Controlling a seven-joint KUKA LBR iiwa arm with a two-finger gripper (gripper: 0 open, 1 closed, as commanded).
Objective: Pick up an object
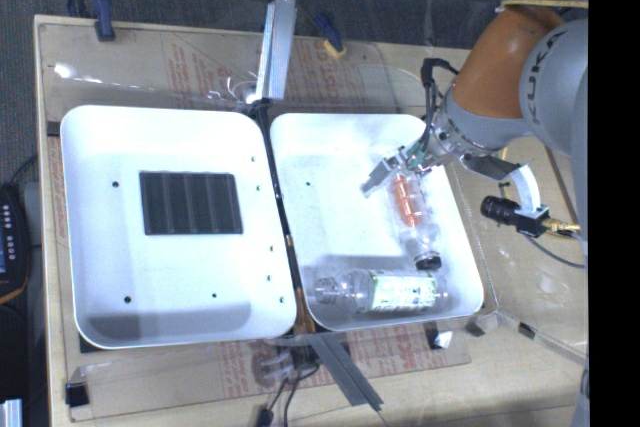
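Observation:
My gripper (399,171) hangs over the upper right part of the right bin (330,145), open, with one grey finger (378,178) sticking out to the left. Just below it lies a small clear bottle (408,206) with orange contents and a black cap, pointing toward the bin's lower right. The bottle's upper end sits right under the gripper; I cannot tell if they touch. A larger clear bottle (383,292) with a green label lies on its side along the bin's near wall.
The left bin (100,275) holds a dark ribbed rectangular panel (190,203). A metal bar (276,45) stands at the back between the bins. Blue clamps (100,10) grip the bench's far edge. A black cable fitting (512,211) lies right of the right bin.

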